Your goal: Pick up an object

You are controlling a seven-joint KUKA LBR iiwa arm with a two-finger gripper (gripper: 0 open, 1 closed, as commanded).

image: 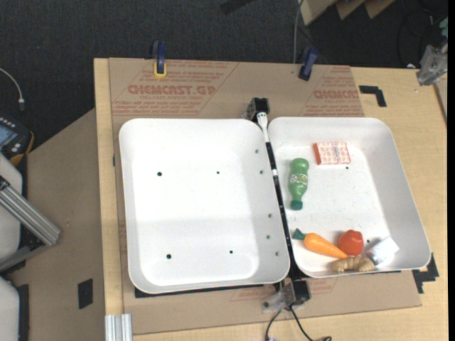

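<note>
Where the left bin [142, 190] meets the right bin [402, 190], a green bottle [297, 183] lies just inside the right one, with a red-patterned packet [332, 153] farther right. A carrot [321, 245], red tomato [350, 242] and tan root [353, 264] cluster at its near edge. Gripper state: can't tell.

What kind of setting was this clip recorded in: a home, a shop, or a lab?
Most likely a robotics lab test bench. Two shallow white plastic bins sit on a brown cardboard sheet clamped down by a blue clip. The right-hand bin holds toy props, such as an orange plastic carrot and a green toy bottle.
</note>
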